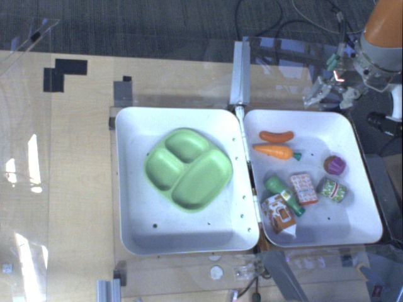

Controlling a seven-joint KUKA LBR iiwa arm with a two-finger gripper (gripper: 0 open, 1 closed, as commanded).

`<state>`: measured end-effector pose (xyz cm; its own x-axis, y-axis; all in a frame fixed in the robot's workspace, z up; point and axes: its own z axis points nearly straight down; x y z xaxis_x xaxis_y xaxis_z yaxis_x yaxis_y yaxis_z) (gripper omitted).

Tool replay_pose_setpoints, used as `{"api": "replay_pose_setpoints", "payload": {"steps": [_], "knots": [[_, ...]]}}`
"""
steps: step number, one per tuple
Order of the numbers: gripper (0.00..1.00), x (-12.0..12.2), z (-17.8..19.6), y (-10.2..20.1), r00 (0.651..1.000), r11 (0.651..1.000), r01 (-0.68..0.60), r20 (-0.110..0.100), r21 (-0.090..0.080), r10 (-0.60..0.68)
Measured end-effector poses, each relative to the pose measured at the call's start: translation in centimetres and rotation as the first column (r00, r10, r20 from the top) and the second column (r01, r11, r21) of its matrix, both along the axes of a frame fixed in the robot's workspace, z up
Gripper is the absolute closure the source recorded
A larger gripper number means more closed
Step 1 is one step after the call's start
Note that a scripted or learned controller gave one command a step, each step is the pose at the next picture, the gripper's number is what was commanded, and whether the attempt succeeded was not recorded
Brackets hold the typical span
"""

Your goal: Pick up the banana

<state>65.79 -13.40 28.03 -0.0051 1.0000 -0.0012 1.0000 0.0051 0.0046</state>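
My gripper (331, 97) hangs over the far rim of the right bin (352, 131), at the top right of the camera view. Its fingers (314, 97) are spread apart and open, with nothing between them. Nearest to it in the bin lie an orange-red sausage-shaped piece (276, 136) and a carrot (275, 151), side by side at the bin's far left. Both lie well below and left of the gripper.
The right bin also holds a purple piece (335, 165), a green bottle (280, 189), a small patterned box (303, 188), a green can (332, 190) and a brown carton (279, 214). A green divided plate (187, 168) lies in the left bin (132, 225).
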Motion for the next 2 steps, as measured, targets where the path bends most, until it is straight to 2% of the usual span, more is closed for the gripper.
{"api": "replay_pose_setpoints", "payload": {"steps": [1, 2], "knots": [[0.0, 1.2, -11.4, 4.0, 0.977, 0.977, -0.212, 0.0, 0.0, 0.212], [0.0, -4.9, -19.2, 4.1, 0.966, 0.966, -0.258, 0.005, -0.001, 0.258]]}}
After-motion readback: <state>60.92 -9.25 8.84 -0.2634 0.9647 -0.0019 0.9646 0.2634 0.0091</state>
